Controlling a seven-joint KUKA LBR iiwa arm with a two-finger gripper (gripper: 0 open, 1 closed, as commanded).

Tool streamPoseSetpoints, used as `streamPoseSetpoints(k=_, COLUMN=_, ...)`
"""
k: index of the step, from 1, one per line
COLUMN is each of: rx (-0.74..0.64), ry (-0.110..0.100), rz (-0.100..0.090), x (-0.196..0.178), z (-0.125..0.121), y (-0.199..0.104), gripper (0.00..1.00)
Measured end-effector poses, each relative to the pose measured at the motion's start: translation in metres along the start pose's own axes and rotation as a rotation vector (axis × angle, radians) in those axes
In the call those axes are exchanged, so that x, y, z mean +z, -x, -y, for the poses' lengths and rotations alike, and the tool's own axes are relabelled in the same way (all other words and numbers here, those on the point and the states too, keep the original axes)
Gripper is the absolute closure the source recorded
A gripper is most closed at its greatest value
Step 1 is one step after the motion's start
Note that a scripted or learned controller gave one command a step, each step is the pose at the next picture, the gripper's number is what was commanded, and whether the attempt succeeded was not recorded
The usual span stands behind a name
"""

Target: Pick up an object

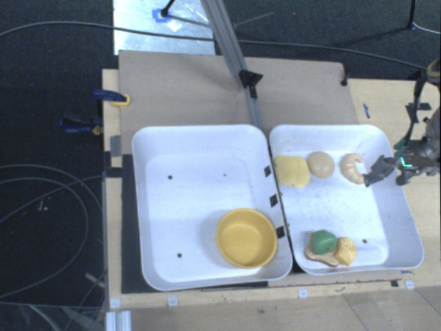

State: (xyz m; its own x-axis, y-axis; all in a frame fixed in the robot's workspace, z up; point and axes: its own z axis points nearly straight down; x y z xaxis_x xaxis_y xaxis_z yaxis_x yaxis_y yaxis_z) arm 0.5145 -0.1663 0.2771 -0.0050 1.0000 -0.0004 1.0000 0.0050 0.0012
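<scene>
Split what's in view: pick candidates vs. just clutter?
Job-relevant:
- gripper, at the right bin's right rim
- croissant-shaped piece, nearest the gripper
- round tan piece
- pale yellow lump
- green and yellow toy pile
- yellow bowl, in the left bin

Lying about:
- blue and yellow clamps on the bench's left edge
- grey pole
- floor cables

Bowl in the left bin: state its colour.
Yellow; the bowl shows plainly in the camera view.

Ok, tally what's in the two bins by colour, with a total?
Yellow: 3, bowl, soft lump, corn piece
Beige: 2, round piece, croissant
Green: 1, green piece
Total: 6
</scene>
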Motion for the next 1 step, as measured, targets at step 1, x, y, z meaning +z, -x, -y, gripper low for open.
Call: streamPoseSetpoints(k=1, rx=0.0, ry=0.001, rz=0.0, x=-0.0003, z=-0.0002, y=0.0, gripper=0.0)
